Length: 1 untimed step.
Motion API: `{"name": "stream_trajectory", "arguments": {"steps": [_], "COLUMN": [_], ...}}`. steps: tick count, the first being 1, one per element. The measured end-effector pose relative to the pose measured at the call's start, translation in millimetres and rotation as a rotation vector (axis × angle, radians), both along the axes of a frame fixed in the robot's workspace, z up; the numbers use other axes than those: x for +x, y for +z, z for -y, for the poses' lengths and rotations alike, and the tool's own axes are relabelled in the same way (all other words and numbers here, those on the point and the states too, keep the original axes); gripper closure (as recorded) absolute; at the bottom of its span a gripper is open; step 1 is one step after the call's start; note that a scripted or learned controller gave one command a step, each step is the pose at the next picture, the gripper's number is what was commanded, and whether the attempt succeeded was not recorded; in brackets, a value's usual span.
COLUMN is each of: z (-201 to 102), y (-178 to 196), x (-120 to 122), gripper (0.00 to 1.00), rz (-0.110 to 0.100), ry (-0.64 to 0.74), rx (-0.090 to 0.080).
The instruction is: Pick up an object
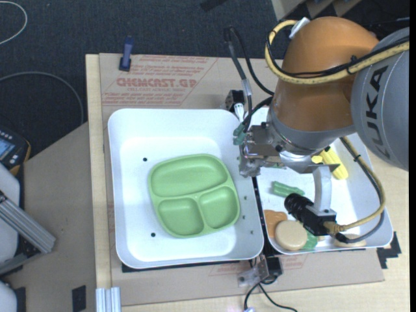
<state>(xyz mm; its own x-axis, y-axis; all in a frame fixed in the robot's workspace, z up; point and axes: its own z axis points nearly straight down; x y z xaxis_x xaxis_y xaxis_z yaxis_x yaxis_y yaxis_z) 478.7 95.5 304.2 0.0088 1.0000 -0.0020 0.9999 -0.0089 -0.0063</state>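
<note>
Gripper (251, 156) hangs over the left edge of the right bin (349, 201); whether it is open or closed cannot be told. A green piece (285, 188) lies just beside it. Judged light, stiff and slick; best gripped across its narrow width.

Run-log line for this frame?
gripper: over shared rim | left bin: green divided tray | right bin: tan disc, yellow piece | hold: unconfirmed
</note>
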Motion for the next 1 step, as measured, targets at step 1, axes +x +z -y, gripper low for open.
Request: {"name": "stream_trajectory", "arguments": {"steps": [1], "z": [39.2], "y": [126.5], "x": [1.4], "gripper": [1.00], "rz": [0.019], "ry": [0.005], "rx": [0.002]}}
